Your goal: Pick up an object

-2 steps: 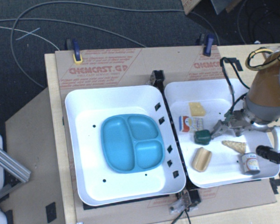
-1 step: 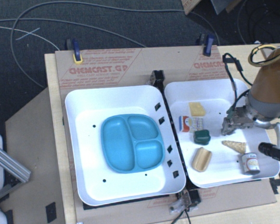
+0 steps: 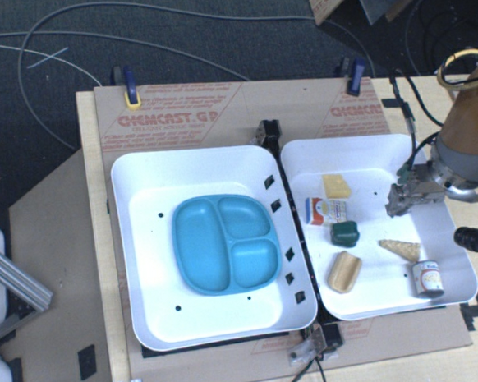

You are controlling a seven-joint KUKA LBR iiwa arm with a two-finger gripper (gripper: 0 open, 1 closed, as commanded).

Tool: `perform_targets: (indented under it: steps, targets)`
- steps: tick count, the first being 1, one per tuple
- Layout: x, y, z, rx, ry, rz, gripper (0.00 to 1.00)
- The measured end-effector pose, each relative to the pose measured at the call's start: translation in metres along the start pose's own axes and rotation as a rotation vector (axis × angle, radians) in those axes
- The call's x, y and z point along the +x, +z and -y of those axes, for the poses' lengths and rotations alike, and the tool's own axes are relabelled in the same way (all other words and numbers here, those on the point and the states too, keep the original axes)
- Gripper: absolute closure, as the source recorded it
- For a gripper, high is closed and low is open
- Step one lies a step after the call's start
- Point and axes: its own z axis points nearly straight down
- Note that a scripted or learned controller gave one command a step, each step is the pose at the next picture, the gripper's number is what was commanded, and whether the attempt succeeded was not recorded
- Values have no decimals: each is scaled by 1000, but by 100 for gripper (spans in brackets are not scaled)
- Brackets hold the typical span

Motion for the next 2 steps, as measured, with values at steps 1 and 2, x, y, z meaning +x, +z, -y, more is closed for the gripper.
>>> perform_targets:
  steps: [1,2]
  targets:
    - [-1,-43,-1,-3,0,1,100]
    - [-10,-104,0,-6,1,2,100]
